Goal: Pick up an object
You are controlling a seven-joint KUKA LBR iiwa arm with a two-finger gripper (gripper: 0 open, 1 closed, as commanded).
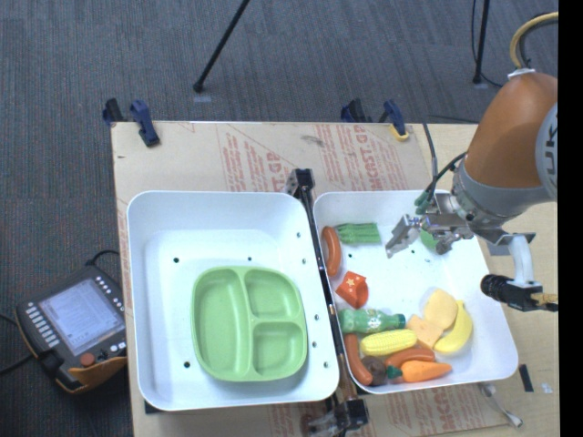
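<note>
Carrot [424,370]: lay at the near edge of the right bin [496,353], beside a brown sausage [357,360].
Corn [389,341]: lay just behind the carrot, touching the green bottle [371,320] on its left.
Banana [458,332]: curved along the right side of the pile, against a pale yellow piece [440,310].
Plate [248,323]: green, three compartments, sat flat in the left bin [146,244].
Red piece [353,289]: lay near the divider, behind the bottle.
Hot dog [331,249]: lay along the right bin's left wall.
Green bundle [359,233]: lay at the far left of the right bin, just beside the hot dog.
Gripper [412,235]: hung over the far part of the right bin, to the right of the green bundle, fingers spread and nothing between them.
Arm [510,153]: reached in from the right, above the bin's far corner.
</note>
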